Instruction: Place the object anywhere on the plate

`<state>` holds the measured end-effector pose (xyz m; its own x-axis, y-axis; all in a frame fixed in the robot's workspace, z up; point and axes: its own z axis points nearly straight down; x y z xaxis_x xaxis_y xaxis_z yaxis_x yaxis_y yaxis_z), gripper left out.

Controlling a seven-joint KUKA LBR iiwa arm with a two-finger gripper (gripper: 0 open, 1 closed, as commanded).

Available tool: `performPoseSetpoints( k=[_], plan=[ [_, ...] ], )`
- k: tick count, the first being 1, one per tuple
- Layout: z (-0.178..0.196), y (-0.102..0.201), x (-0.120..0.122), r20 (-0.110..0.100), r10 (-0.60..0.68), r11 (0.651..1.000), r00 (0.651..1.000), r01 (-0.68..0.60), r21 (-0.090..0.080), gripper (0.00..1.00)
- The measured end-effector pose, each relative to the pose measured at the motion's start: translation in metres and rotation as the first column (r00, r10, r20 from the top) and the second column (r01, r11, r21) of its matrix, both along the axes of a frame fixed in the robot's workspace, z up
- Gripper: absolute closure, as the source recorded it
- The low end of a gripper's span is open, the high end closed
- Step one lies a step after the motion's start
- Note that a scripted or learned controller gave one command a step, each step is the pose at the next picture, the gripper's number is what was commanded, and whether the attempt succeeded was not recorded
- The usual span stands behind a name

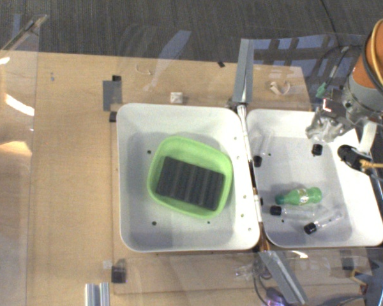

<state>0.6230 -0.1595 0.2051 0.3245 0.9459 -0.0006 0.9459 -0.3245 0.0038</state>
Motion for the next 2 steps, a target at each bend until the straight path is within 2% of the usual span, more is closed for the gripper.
performPoseSetpoints(
  k=[1,2],
  plan=[
    [0.005,0.043,0.011,-0.001,0.175,0.985,0.985,-0.175,0.001,1.00],
    [-0.019,0.089,-0.026,0.001,0.335,0.942,0.942,-0.335,0.000,1.00]
  ],
)
